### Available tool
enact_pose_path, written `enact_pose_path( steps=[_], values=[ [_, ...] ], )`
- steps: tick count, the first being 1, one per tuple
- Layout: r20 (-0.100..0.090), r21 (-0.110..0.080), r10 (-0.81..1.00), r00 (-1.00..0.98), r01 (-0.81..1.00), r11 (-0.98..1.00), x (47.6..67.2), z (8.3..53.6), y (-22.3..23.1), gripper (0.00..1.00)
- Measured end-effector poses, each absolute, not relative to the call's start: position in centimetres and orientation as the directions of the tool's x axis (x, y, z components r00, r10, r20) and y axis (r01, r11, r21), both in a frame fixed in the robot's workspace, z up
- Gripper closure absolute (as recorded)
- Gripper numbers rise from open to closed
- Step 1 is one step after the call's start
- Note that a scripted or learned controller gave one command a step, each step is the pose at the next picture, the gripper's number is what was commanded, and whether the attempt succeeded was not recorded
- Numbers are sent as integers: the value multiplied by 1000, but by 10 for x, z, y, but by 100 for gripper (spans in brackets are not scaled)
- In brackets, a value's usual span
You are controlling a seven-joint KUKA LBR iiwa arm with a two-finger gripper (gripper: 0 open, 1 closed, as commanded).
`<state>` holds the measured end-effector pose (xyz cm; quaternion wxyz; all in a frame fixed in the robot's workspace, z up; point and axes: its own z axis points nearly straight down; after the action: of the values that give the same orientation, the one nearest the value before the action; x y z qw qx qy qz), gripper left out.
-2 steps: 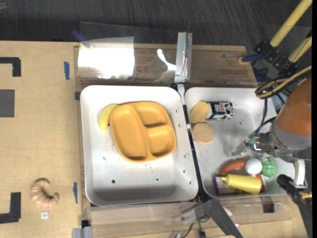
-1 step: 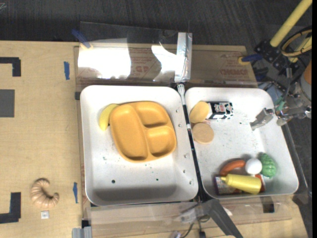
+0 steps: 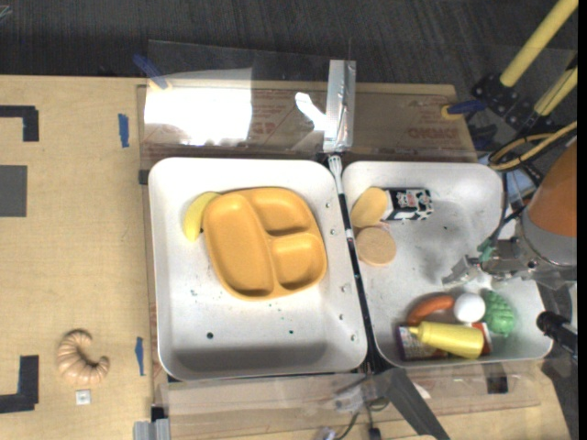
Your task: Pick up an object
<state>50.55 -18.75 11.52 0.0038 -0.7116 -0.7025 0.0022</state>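
Observation:
My gripper (image 3: 483, 260) hangs low over the right side of the right bin (image 3: 431, 177), coming off the grey wrist with the orange band (image 3: 561, 204). Just below it lie a white egg-like ball (image 3: 470, 308), a green leafy toy (image 3: 501, 315), an orange-red piece (image 3: 426, 308) and a yellow squeeze bottle (image 3: 449, 339) on its side. It stands a little above and to the right of this cluster. At the bin's upper left are two tan round pieces (image 3: 371, 207) (image 3: 376, 246) and a small black-and-white carton (image 3: 410, 202).
The left bin (image 3: 174, 319) holds an orange divided tray (image 3: 264, 241) with a yellow banana (image 3: 193, 214) tucked at its left. A tan croissant-like toy (image 3: 83, 356) lies on the bench at the far left. A clear plastic sheet (image 3: 248, 108) stands behind the bins.

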Motion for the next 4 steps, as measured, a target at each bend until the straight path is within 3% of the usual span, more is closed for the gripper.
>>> enact_pose_path(
  steps=[1, 2, 3, 4],
  values=[
    [-4, 6, 892, -452, 892, 452, 485, 87, -183, 0],
    [-9, 12, 892, -451, 892, 451, 487, 99, -183, 100],
    [-11, 14, 893, -450, 893, 451, 488, 109, -183, 100],
    [-1, 4, 991, -133, 991, 133, 481, 199, -120, 100]
  ],
)
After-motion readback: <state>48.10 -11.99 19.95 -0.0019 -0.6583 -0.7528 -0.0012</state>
